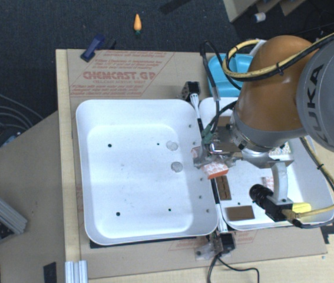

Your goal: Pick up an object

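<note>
Arm point(273, 93) fills the right side, orange band up top, wrist bent down over the seam between the left bin point(96, 122) and right bin point(323, 217). Gripper point(212, 158) sits low at the left bin's right wall. An orange-and-white object point(217, 170) sits right at its tip; can't tell if the fingers are spread or pinching it. Looks like the grasp step; next needs a straight lift to confirm hold. Two small clear discs point(174, 156) lie in the left bin.
</note>
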`<state>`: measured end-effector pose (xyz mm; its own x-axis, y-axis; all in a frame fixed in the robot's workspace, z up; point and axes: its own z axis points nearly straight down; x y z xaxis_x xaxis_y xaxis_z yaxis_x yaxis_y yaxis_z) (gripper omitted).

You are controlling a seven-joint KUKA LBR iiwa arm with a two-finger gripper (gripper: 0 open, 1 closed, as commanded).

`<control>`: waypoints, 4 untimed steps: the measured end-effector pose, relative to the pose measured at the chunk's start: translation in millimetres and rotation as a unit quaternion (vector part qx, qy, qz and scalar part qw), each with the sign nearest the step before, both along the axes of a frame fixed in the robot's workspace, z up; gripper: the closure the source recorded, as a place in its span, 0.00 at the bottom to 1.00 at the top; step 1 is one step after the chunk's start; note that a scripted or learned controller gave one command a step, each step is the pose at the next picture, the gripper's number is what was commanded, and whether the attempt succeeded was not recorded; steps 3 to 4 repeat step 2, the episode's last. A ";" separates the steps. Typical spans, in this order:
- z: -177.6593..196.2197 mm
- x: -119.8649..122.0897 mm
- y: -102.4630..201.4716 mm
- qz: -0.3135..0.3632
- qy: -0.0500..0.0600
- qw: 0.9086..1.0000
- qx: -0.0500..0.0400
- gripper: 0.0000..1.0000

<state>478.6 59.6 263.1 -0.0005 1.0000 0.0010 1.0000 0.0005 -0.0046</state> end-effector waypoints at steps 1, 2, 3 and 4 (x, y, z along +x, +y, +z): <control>-6.8 66.2 -27.4 0.000 -0.002 1.000 -0.001 1.00; -1.7 51.7 9.4 0.000 -0.001 1.000 0.000 1.00; -1.7 51.7 9.4 0.000 -0.001 1.000 0.000 1.00; -1.7 51.7 9.4 0.000 -0.001 1.000 0.000 1.00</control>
